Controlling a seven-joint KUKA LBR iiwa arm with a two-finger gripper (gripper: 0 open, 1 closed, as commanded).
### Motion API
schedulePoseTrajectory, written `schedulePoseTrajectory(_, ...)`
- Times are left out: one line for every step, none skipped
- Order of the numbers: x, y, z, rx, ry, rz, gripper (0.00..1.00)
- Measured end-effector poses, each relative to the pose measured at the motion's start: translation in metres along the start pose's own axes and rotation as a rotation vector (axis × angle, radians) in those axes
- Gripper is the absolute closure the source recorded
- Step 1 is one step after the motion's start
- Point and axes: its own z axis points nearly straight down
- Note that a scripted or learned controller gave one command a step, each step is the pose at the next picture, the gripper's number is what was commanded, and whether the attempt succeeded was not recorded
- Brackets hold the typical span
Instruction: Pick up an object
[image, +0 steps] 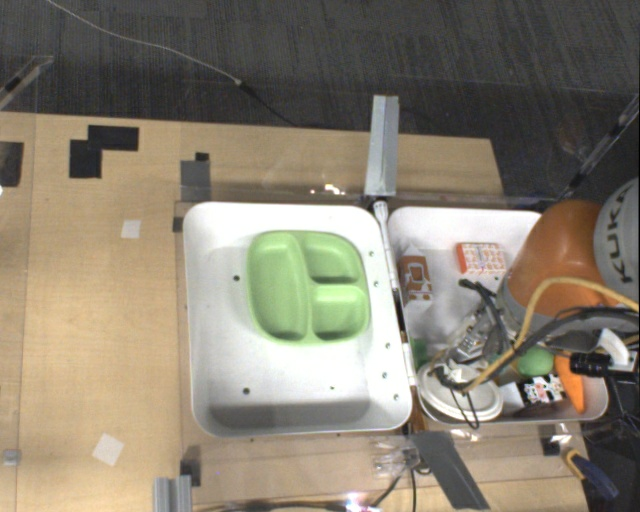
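Note:
My gripper (462, 358) reaches low into the right bin (440, 225), just above a white round bowl (485, 405) at the bin's front. A green ball (537, 361) lies just to its right, with an orange piece (572, 388) and a small black-and-white item (541, 390) beyond. Further back, a brown-and-white packet (415, 278) leans near the bin's left wall. A red patterned box (483, 258) rests toward the back. Cables and the wrist hide the floor under the gripper.
The left bin (215, 380) holds a green divided plate (305, 285), upside or tilted slightly toward the back. A metal post (383, 145) stands behind the gap between the bins. The arm's orange band (560, 255) overhangs the right bin's back right corner.

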Motion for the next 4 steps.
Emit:
schedulePoseTrajectory(0.01, -0.006, -0.028, 0.019, 0.037, 0.157, 1.0)
schedulePoseTrajectory(0.016, 0.015, -0.111, 0.013, 0.032, 0.181, 1.0)
schedulePoseTrajectory(-0.036, 0.086, -0.181, 0.012, 0.033, 0.124, 1.0)
schedulePoseTrajectory(0.006, 0.163, -0.145, 0.017, 0.043, 0.11, 1.0)
